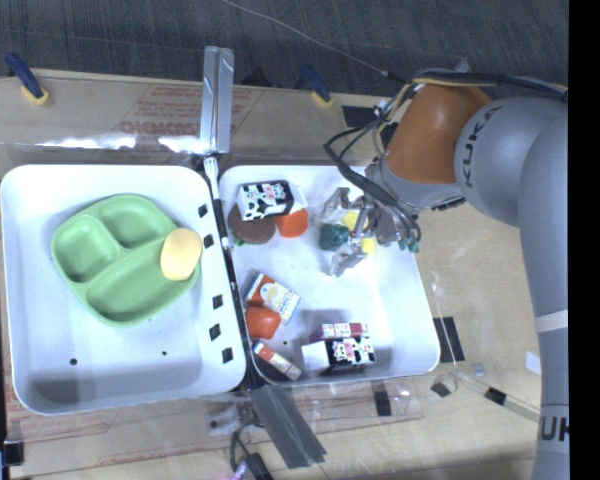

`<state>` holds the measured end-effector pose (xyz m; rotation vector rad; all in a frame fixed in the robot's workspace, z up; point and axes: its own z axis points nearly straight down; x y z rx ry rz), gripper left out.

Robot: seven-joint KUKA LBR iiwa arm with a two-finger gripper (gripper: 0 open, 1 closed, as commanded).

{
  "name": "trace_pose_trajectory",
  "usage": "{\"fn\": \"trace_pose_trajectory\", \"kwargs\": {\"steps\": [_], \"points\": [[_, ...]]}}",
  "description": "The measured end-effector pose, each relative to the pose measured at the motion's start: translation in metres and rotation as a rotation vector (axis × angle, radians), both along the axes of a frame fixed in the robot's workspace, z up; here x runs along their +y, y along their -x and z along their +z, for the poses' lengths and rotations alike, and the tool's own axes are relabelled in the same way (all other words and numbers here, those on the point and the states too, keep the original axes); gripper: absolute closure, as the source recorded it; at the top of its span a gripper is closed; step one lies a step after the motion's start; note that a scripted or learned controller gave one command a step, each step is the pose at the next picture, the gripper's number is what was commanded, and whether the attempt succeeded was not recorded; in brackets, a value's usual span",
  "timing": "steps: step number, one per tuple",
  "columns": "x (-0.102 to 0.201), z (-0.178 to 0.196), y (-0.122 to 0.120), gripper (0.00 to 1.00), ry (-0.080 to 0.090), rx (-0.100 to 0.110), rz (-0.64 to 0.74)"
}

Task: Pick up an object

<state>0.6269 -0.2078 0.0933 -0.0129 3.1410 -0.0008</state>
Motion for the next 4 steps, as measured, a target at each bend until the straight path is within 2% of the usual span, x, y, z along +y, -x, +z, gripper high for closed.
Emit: {"fn": "trace_pose_trajectory", "kwargs": {"steps": [1,2,3,4], "points": [[0.038,0.0,-0.019,0.0,0.0,-0.004,0.201],[-0.002,-0.001,0.009,0.0,-0.001,0.002,0.317],[0.046,0.001,-0.022,0.0,0.002,-0.003,0.491],[0.046,0.013,-0.024,1.0,0.003,-0.008,0.493]]}}
